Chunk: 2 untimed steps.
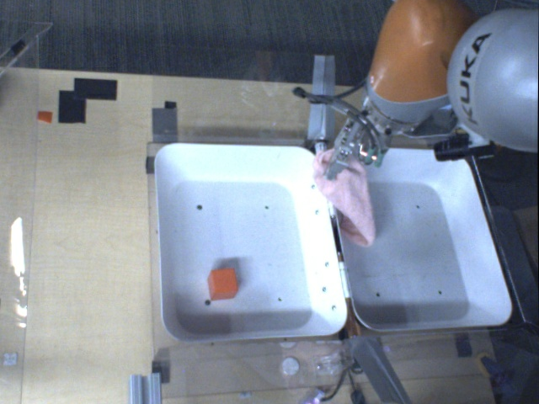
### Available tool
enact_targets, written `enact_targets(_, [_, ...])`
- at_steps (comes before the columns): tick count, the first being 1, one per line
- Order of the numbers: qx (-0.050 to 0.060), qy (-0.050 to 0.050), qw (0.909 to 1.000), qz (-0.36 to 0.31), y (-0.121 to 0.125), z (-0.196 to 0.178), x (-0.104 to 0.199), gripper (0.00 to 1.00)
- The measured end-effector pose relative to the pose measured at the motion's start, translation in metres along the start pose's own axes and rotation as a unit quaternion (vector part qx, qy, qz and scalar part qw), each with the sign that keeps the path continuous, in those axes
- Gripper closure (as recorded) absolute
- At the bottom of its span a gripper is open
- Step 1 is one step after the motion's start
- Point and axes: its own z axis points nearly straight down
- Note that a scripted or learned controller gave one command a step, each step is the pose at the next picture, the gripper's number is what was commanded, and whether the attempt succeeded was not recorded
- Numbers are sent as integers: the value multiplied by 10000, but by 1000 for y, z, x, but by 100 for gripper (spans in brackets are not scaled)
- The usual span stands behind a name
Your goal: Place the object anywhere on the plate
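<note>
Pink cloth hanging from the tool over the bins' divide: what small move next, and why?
Probably carry it a little further over one bin and lower it. The pink cloth dangles from the tool straddling the shared rims between the left bin and right bin; no plate is visible.

A robotics lab: a KUKA arm (472,66) reaches over two white bins (168,225) on a taped wooden bench (84,251).

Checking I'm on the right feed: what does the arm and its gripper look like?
A bulky grey arm with dark KUKA lettering, and a glossy orange band above the wrist. The gripper is small, metallic and dark, with thin black cables beside it.
</note>
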Motion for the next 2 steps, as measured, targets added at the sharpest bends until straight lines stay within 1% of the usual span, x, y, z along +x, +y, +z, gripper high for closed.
enact_targets(1, [-11, -7, 9811, -1937, 28, -6, 42, 100])
enact_targets(2, [-12, 0, 9810, -1942, 67, 1, 70, 100])
